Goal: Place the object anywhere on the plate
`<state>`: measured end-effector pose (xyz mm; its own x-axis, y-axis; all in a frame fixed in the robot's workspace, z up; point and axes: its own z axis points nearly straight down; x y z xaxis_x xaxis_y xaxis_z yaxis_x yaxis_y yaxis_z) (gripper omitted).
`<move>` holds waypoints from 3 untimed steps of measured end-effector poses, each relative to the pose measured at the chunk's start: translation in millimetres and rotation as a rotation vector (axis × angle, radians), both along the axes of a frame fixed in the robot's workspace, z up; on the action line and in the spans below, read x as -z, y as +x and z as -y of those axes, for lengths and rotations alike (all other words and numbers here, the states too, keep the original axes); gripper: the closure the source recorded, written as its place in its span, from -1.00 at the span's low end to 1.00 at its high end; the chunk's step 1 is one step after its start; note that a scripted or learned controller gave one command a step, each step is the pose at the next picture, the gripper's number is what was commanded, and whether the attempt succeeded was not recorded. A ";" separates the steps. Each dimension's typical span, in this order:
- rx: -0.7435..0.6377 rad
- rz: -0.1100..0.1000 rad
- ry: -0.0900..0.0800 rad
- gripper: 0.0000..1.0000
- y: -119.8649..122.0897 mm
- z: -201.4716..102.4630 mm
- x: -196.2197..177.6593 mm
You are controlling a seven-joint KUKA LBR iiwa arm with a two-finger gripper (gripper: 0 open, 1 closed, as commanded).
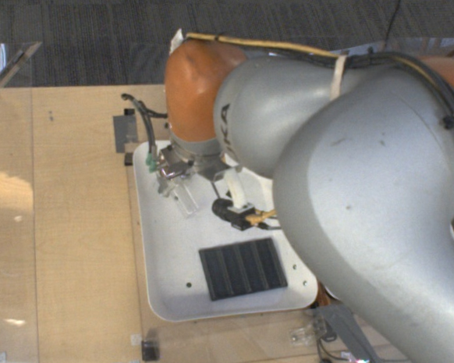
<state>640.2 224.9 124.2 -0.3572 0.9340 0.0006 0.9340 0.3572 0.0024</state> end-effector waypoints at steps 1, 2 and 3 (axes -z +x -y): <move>-0.384 0.008 -0.001 1.00 21.1 9.1 -76.2; -0.425 0.003 0.000 1.00 5.5 0.1 -29.1; -0.546 0.013 -0.001 1.00 -45.7 53.3 33.6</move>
